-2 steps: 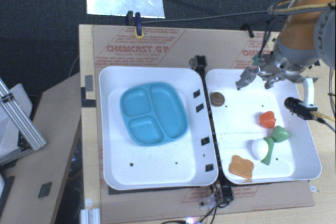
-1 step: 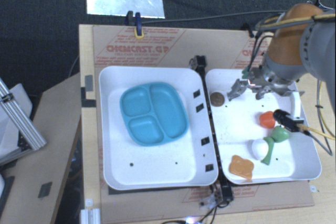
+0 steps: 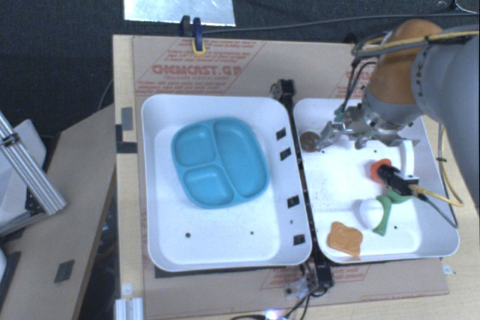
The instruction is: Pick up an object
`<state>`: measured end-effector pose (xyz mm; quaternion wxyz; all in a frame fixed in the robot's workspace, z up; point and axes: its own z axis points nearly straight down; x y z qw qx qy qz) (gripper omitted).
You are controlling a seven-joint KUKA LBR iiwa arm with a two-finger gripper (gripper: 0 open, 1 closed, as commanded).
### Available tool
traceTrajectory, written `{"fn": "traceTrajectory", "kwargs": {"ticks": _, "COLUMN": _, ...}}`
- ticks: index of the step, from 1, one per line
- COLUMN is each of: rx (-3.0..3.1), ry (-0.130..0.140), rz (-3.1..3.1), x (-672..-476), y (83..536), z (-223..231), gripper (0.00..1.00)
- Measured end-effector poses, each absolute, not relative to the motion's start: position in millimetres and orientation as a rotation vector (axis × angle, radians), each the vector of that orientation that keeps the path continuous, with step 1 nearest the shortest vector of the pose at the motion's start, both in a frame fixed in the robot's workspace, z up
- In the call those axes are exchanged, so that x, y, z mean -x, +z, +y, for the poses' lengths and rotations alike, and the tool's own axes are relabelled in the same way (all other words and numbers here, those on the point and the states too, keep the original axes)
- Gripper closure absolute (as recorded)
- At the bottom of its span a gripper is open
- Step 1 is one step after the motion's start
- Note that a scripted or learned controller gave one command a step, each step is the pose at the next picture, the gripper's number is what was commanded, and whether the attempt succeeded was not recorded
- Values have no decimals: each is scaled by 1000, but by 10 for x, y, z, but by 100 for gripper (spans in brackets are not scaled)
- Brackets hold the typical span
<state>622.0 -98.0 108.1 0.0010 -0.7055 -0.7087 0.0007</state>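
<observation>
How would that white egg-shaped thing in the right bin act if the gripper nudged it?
The white egg looks rounded and smooth, so it would probably roll or slip aside. The green piece beside it might stop it rolling that way.

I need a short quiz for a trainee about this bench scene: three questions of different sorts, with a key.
1. True or false: the blue divided plate lies in the right bin.
2. Which thing lies nearest the gripper? A) the small brown round object B) the orange piece C) the white egg-shaped object
3. Fill in: the orange piece lies near the right bin's ____ corner.

Key: 1 false, it lies in the left bin. 2 A. 3 front left.
</observation>
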Motion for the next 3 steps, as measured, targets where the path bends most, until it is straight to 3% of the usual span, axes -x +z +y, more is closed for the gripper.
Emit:
{"fn": "traceTrajectory", "kwargs": {"ticks": 1, "rx": 2221, "ry": -9, "rz": -2228, "x": -6252, "y": 891, "z": -977, "gripper": 0}}
{"fn": "traceTrajectory", "kwargs": {"ticks": 2, "rx": 2221, "ry": -6, "rz": -2227, "x": -6242, "y": 969, "z": -977, "gripper": 100}}
{"fn": "traceTrajectory", "kwargs": {"ticks": 3, "rx": 2219, "ry": -7, "rz": -2231, "x": -6209, "y": 1512, "z": -888, "gripper": 100}}
